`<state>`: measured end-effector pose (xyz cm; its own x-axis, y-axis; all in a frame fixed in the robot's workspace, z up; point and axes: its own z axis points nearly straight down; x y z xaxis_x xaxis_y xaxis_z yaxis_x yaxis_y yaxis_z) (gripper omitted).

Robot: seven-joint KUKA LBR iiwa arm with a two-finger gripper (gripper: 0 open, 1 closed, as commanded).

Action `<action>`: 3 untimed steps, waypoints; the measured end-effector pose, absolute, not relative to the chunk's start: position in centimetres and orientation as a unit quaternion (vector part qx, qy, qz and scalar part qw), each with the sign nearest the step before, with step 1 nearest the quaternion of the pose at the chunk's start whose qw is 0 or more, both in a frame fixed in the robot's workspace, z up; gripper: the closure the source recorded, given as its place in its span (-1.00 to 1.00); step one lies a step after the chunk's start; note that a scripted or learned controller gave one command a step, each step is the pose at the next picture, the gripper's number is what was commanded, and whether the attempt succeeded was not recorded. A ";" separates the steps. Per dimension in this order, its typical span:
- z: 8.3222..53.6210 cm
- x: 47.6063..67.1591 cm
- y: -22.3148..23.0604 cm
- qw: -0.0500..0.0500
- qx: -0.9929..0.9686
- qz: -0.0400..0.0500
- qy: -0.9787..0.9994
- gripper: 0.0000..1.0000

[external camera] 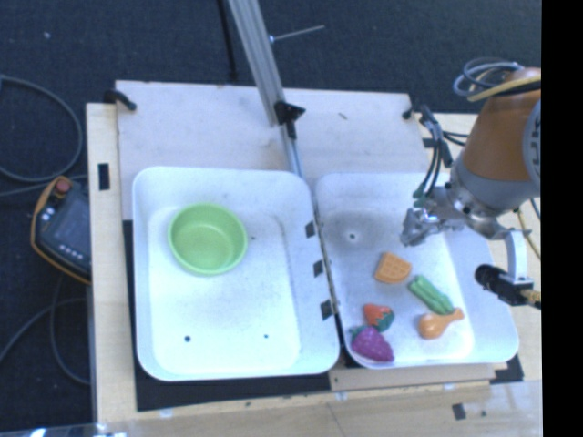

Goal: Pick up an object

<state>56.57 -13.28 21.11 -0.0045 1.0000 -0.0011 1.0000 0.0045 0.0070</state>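
White right bin [360, 194]: pincer [415, 228] above orange wedge [393, 269]; finger state unclear.

A single fixed camera looks down from above at a slant, far enough back to take in both white bins [146, 244] and the bench [200, 116] (dark floor around). The arm [496, 148] enters from the frame's right.

Arm [499, 148] runs off the right edge; I see just the orange band and wrist. Gripper [415, 229] small and grey against the right bin [364, 198]: can't resolve its tips. Strawberry [377, 316] partly covered by the grapes [372, 343]. Pendant [62, 230] screen too blurred to read. Worktop [209, 126] cut by the bottom edge. Cables [41, 126] leave frame at left. Pole [255, 44] cut off at top.
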 end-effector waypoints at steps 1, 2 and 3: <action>26.6 56.8 -13.4 0.004 0.706 0.002 0.709 1.00; 26.3 59.3 -7.7 0.001 0.704 0.001 0.710 1.00; 25.0 62.3 -2.9 0.001 0.705 0.000 0.709 1.00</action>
<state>62.33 -2.94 24.98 -0.0059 1.0000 -0.0009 1.0000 0.0059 0.0020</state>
